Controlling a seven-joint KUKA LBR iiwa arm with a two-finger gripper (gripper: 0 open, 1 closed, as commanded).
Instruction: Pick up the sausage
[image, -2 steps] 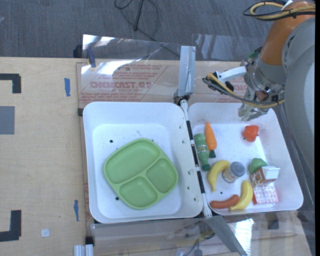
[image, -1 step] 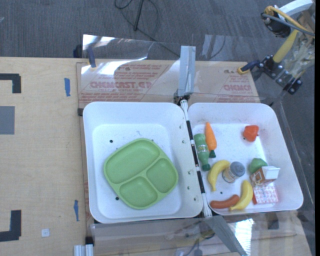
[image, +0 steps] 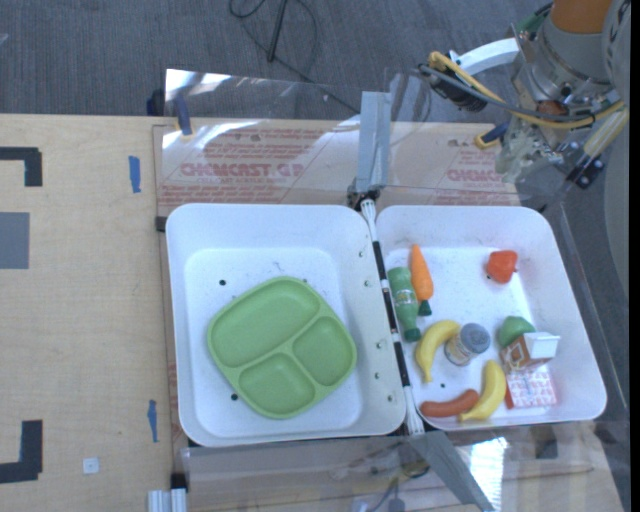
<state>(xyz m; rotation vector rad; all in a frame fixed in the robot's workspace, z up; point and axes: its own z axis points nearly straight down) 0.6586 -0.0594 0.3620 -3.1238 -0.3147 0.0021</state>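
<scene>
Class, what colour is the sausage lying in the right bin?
Reddish-orange; the sausage shows best in the camera view, beside a banana.

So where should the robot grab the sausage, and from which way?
Probably around its left half, coming straight down from above. The sausage lies flat at the near edge of the right bin, long and thin, so fingers could close across its narrow width. Its right end touches a banana, so the left half looks freer. The gripper sits beyond the bin's far edge.

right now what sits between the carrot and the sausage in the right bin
In the camera view, a banana lies between the carrot and the sausage, with a small jar beside it.
</scene>
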